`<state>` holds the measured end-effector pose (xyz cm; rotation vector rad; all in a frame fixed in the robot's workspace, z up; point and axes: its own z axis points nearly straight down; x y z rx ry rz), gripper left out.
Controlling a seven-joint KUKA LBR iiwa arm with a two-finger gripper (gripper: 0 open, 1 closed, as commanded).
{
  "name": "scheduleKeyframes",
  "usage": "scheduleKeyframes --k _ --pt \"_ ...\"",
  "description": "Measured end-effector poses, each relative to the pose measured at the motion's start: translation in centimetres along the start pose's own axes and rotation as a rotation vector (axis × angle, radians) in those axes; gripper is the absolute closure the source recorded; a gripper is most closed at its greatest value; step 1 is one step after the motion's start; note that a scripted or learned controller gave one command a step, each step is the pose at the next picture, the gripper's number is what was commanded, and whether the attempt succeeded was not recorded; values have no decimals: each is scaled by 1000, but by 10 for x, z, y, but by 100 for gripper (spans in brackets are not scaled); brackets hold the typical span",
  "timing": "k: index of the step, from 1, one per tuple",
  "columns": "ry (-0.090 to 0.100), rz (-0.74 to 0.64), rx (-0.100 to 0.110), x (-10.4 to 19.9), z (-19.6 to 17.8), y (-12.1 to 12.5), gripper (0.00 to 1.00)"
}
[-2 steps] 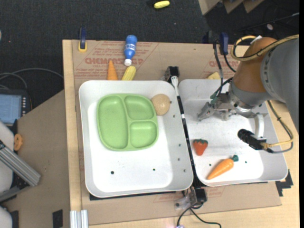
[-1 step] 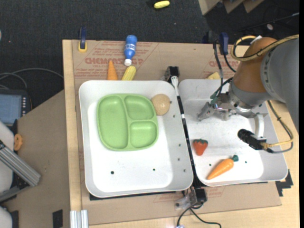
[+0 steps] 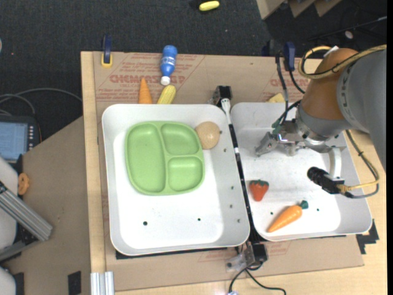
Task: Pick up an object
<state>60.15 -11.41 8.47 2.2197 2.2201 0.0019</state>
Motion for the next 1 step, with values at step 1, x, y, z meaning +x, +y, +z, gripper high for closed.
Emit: scheduleKeyframes --k 1 --pt "0 0 0 0 0 0 0"
